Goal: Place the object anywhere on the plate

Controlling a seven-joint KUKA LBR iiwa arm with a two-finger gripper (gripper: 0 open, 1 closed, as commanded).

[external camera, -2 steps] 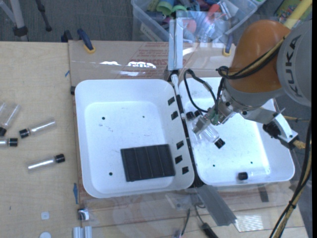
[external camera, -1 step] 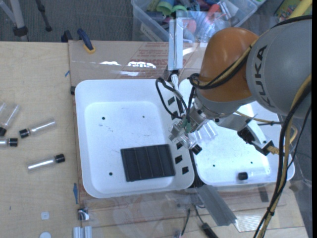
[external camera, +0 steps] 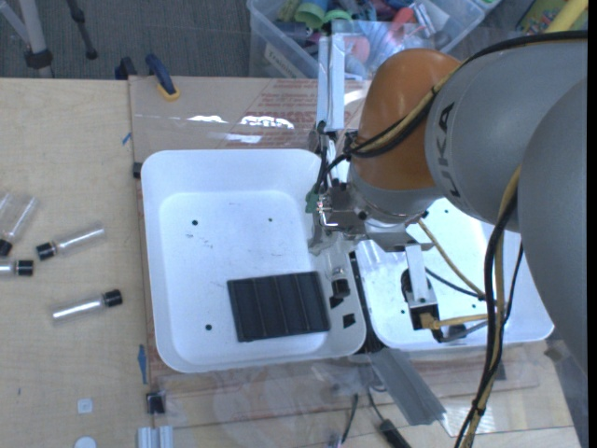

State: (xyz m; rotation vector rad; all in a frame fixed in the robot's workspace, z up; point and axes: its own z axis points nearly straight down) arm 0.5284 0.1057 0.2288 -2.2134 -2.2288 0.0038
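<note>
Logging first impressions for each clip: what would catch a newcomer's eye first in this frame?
The big grey arm with its orange band dominates the right half, reaching in over the seam between the two white bins. Next is the dark ribbed plate lying flat in the near part of the left bin, stark against the white. Small vials lie scattered on the wooden bench at far left.
</note>
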